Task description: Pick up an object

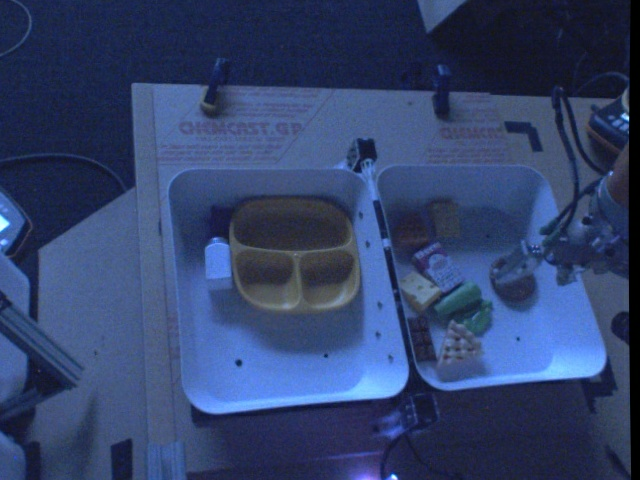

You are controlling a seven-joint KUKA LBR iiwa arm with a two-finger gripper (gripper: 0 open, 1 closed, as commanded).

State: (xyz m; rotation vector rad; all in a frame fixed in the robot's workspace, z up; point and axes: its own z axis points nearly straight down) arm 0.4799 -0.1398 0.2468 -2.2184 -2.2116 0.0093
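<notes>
The gripper (pixel 522 261) hangs over a round brown cookie (pixel 514 285) in the right bin (pixel 575 353), near the green toy vegetables (pixel 468 304), whether parted or closed I cannot tell.

Left bin (pixel 200 368): yellow divided tray (pixel 295 253), small white bottle (pixel 218 263) touching its left side. Right bin (pixel 570 353): gripper (pixel 515 263) low over a round brown item (pixel 514 286), toy foods (pixel 445 308) clustered left.

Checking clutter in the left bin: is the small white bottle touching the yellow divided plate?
Touching, it seems: in the camera view the white bottle sits against the yellow plate's left rim with no gap visible.
</notes>
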